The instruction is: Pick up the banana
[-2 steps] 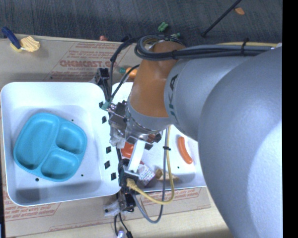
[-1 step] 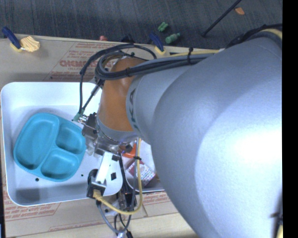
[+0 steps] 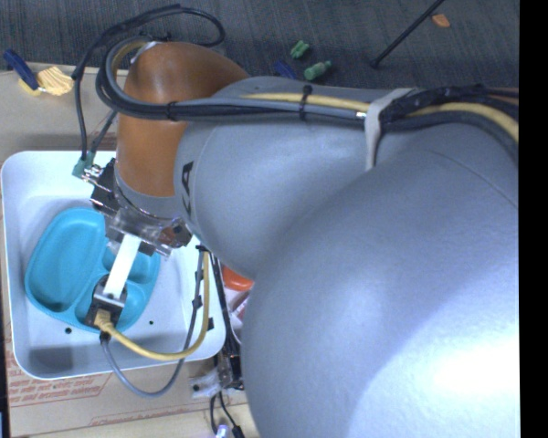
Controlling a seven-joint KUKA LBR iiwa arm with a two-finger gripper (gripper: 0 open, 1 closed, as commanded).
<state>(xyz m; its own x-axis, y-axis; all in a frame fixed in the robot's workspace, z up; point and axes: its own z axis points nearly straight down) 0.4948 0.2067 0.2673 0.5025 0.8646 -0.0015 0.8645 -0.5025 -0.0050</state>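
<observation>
My arm reaches in from the right and covers most of the view. Its orange band and wrist hang over the left white bin. The gripper points down into that bin, over the right side of a blue dish. The wrist hides whatever lies directly under the gripper.
The blue dish lies in the left bin's middle and left part. A small orange thing peeks out under the arm near the divide between the bins. The arm covers the right bin. Small items lie on the dark floor beyond the bench.
</observation>
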